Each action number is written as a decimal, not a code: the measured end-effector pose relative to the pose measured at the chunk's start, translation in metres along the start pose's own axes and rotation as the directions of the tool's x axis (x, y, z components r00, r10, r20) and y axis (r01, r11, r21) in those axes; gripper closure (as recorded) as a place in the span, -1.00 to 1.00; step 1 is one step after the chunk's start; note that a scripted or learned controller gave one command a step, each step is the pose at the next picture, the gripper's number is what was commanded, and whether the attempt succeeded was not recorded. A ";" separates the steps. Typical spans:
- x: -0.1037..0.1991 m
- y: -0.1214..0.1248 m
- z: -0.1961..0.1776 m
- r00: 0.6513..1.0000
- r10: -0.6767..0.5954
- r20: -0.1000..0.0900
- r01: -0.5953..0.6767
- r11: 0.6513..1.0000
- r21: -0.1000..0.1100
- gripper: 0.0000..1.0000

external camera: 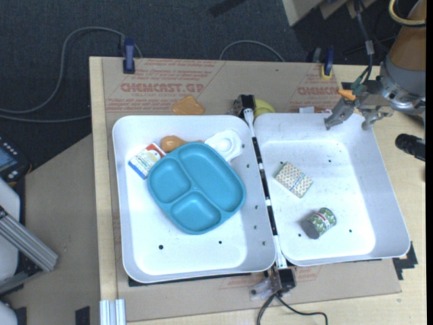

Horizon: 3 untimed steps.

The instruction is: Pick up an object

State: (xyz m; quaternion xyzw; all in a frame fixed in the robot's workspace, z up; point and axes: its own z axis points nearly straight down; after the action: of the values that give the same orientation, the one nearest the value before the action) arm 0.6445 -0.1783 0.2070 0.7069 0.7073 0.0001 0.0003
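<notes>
Gripper (352, 117) hung with fingers spread and nothing between them, over the right bin's (379, 181) far rim. Patterned packet (293, 179) lay nearest, down-left on the bin floor, long axis slanted; small can (318, 223) farther off.

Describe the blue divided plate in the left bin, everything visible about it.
The blue plate looks like smooth plastic, with rounded corners and three compartments, all bare. It lies flat, right way up, turned askew, in the middle of the left bin. Its upper left edge overlaps or touches a small carton and an orange item; a white cup sits at its upper right corner.
</notes>
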 end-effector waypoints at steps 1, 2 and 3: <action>0.072 -0.062 0.100 1.000 -0.004 -0.007 0.005 1.000 0.015 -1.00; 0.076 -0.127 0.124 1.000 0.002 -0.003 -0.002 1.000 0.009 -1.00; 0.082 -0.168 0.123 1.000 0.002 -0.003 -0.002 1.000 0.006 -1.00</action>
State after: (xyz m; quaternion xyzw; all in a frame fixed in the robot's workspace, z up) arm 0.4766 -0.0960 0.0843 0.7077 0.7065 -0.0012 -0.0030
